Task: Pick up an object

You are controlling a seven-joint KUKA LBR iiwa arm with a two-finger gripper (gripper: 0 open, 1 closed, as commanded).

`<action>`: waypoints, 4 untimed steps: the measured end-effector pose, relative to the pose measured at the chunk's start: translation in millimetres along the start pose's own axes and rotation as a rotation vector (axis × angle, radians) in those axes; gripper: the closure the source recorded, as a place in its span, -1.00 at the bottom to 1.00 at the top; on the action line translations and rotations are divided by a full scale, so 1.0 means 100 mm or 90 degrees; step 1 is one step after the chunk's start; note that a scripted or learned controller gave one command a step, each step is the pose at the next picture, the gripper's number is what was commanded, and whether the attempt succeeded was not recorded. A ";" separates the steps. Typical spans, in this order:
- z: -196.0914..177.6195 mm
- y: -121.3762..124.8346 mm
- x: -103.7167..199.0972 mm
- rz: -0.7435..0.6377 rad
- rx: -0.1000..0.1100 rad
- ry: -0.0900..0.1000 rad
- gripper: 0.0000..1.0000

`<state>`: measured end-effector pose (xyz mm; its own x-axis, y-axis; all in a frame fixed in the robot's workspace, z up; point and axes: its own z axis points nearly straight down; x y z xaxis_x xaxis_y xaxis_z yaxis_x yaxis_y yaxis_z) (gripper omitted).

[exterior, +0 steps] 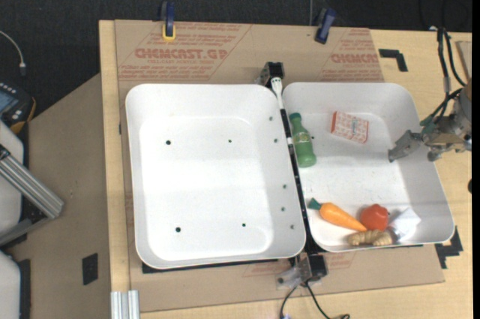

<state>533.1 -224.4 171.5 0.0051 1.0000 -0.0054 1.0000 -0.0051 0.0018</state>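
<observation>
While the gripper (409, 145) hangs at the right edge of the right bin (420, 182) with nothing between its fingers, which look slightly spread, the objects lie apart from it: a green bottle (303, 140) by the bin's left wall, a small card (349, 127) above, and a carrot (337, 215), tomato (375, 217) and ginger root (371, 238) at lower right.

You are looking at two shallow white plastic bins (214, 175) side by side, one green plastic bottle (303, 140), one red-and-white patterned packet (349, 127), one orange toy carrot (339, 216), one red toy tomato (376, 217), one knobbly tan ginger root (370, 238), two blue clamps (168, 19) on the board's far edge.
</observation>
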 end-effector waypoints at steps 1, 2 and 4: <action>0.37 0.39 0.52 -0.007 0.000 0.004 -1.00; -0.50 0.11 0.25 -0.002 -0.005 0.000 -1.00; -1.64 -0.54 -0.02 -0.002 -0.004 0.000 -1.00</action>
<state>478.9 -225.4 335.2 0.0018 1.0000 -0.0052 1.0000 -0.0018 0.0085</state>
